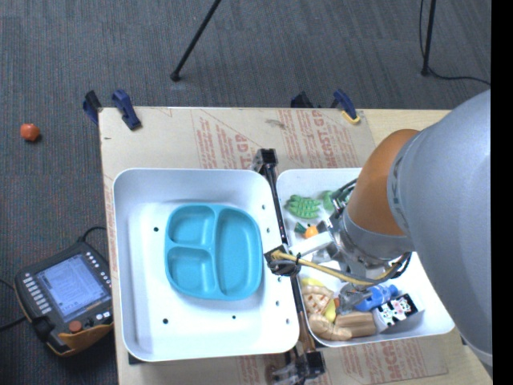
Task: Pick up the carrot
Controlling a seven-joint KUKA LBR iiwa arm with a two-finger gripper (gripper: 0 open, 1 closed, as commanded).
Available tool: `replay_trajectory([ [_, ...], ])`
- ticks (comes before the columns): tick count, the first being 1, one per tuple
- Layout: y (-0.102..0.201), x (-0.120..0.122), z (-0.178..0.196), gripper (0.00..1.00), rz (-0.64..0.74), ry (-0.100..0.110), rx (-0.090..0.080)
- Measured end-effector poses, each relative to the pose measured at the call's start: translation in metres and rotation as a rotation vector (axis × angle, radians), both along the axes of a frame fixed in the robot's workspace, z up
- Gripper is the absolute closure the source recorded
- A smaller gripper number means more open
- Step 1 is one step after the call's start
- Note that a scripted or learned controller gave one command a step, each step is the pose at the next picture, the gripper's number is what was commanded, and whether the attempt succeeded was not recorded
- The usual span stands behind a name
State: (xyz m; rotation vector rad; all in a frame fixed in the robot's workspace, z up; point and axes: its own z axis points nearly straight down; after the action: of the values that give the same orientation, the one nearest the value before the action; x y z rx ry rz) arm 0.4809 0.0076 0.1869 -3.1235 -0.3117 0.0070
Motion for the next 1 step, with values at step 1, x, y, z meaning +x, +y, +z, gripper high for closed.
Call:
replay_trajectory([
  [1, 0.0209, 0.0724, 0.0057, 0.00, 0.058, -0.002, 0.000],
])
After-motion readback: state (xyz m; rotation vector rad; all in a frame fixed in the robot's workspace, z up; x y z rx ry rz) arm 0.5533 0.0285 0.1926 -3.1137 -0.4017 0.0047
